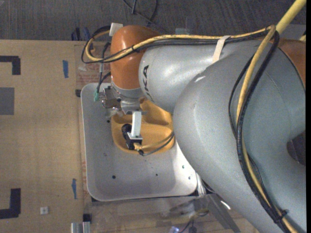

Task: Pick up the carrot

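Note:
My gripper [118, 105] hangs over the upper middle of the left white bin [97, 178], below the orange wrist band. Directly under it and to its right lies a broad orange-yellow shape [155, 123] on the bin floor. The wrist and its bracket cover much of that shape. I cannot tell whether it is the carrot or whether the gripper touches it.
The grey arm covers the whole right side of the view, including the other bin. The brown bench top [39, 130] to the left carries black markings and strips of blue tape [65, 68]. The lower part of the left bin floor shows a few small dark specks.

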You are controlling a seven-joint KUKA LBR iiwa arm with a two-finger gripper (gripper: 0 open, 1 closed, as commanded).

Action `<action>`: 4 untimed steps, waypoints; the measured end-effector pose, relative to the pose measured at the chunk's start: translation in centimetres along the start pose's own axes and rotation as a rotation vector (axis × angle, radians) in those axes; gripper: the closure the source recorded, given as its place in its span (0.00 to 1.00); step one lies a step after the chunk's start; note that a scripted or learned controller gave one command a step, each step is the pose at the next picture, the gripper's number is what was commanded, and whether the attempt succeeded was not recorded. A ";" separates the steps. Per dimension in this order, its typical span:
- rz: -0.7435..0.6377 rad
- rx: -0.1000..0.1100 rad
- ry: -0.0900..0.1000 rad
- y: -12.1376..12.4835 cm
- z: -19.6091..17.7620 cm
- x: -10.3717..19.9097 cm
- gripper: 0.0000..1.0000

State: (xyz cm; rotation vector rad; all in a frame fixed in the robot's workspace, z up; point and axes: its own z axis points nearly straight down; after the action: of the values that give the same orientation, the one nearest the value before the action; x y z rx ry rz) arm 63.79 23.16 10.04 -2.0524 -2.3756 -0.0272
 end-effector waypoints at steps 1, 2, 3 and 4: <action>0.250 0.009 -0.014 -4.6 -11.0 -0.4 1.00; 0.462 -0.005 -0.009 -7.2 -0.1 0.3 1.00; 1.061 0.003 -0.016 -4.0 -13.6 -0.1 1.00; 1.065 0.008 -0.020 -9.1 -3.2 0.6 1.00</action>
State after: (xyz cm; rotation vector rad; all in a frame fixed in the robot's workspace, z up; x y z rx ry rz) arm 54.66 22.35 13.14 -2.9751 -1.0045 0.0073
